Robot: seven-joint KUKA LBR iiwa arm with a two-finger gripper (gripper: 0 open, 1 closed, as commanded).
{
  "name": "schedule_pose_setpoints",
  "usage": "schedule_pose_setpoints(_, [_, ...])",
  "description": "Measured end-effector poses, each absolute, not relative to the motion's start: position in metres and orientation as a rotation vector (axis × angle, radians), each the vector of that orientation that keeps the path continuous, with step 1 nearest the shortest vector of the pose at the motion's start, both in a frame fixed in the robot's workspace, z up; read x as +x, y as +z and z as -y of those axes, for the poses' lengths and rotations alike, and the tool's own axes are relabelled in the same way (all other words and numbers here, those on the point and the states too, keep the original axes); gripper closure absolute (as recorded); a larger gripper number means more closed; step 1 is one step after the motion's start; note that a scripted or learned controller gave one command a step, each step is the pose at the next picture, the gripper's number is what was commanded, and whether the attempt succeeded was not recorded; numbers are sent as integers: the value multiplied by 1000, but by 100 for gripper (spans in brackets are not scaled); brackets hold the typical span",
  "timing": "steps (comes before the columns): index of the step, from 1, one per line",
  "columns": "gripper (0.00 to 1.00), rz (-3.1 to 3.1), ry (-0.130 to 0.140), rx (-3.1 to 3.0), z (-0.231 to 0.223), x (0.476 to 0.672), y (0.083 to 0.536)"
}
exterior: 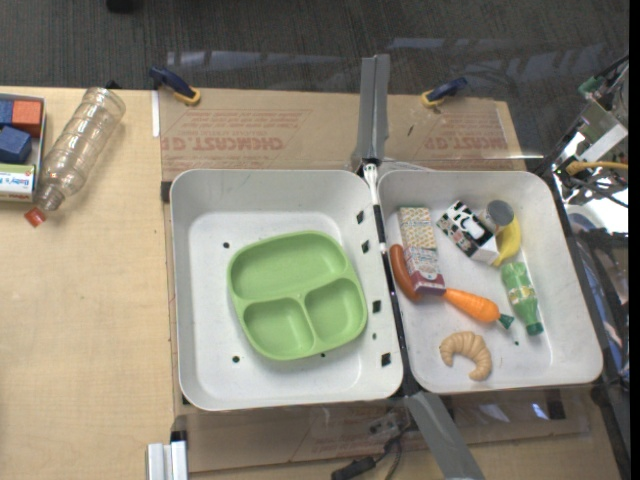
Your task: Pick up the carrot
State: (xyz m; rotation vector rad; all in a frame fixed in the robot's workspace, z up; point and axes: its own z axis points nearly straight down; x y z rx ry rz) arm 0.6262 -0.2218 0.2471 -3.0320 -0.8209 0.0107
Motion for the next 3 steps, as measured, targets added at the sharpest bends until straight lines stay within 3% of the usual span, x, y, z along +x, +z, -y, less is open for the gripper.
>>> schedule_pose_setpoints(1, [100,318,8,-3124,223,580,238])
schedule_pose_setpoints(3, [100,329,20,-3121,224,579,253])
